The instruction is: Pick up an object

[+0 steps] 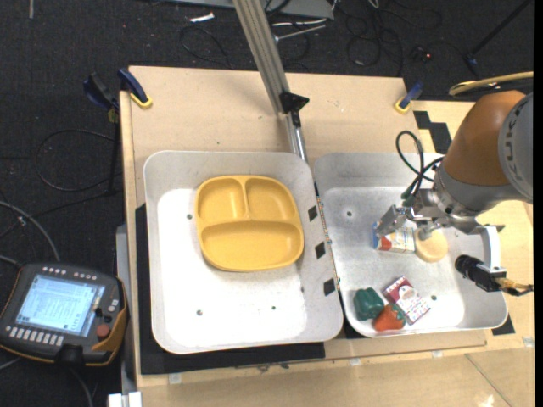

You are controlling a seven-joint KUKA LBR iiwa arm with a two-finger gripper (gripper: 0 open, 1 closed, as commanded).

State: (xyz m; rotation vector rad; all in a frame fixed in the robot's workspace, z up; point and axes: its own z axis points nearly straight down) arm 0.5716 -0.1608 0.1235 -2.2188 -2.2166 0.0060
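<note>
Two shallow white bins side by side on the tan wooden surface [356,91]. Left bin [170,303] holds a yellow plastic divided plate [249,223], three compartments, lying flat toward the upper middle. Right bin [356,185] holds the loose items: a small carton with red, white and blue print [394,241] near the middle, a pale tan round piece [432,248] just right of it and touching or nearly so, then near the front edge a dark green chunky object [367,303], a red object [389,319] just beside it, and a red-and-white printed flat packet [407,300] overlapping the red one. Grey arm with orange band [484,142] comes in from the right, wrist down over the right bin. Claw [405,219] sits right above the carton and the tan piece, touching or nearly touching the carton's top; cannot tell its state from this angle, and nothing is visibly lifted. Handheld grey control pendant with lit screen [59,310] lies on the dark floor, left of the surface.
</note>
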